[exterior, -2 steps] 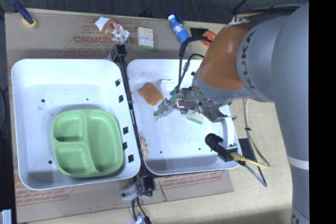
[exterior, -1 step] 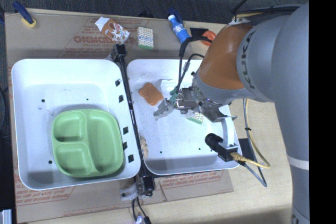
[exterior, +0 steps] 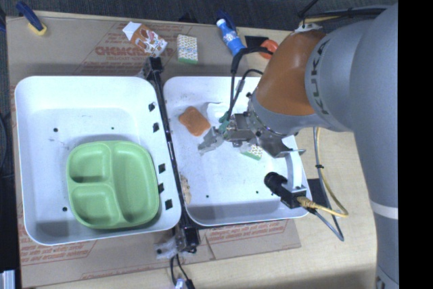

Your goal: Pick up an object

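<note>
Green three-compartment plastic plate [exterior: 112,184] in the left white bin's [exterior: 30,101] front half, orange sponge-like block [exterior: 194,121] in the right white bin's [exterior: 223,212] back-left part, tool [exterior: 215,139] just beside it.

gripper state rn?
Gripper: over the right bin, beside the orange object; holds nothing visible; open or shut cannot be told.

Two white bins [exterior: 40,98], one green divided tray [exterior: 111,183], one orange block [exterior: 194,121].

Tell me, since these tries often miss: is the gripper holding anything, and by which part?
Nothing is seen held. The gripper sits low in the right bin, just beside the orange sponge-like piece, not on it.
</note>
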{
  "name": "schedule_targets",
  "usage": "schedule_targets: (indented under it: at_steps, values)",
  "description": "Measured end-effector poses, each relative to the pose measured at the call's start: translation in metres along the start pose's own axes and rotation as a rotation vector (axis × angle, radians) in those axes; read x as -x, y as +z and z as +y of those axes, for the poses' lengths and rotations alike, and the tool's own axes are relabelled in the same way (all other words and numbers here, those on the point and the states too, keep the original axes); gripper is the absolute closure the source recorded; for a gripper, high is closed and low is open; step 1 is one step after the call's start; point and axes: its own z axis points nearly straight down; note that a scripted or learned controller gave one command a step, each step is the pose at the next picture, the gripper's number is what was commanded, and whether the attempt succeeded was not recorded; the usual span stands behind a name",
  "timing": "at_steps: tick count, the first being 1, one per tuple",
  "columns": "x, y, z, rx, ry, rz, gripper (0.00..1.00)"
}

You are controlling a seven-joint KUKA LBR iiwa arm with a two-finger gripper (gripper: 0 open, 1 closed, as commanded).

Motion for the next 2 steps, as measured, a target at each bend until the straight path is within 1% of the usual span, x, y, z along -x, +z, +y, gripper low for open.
schedule_targets:
  at_steps: [2]
  values:
    - [0.0000, 0.0000, 0.0000, 0.000, 0.000, 0.000, 0.00]
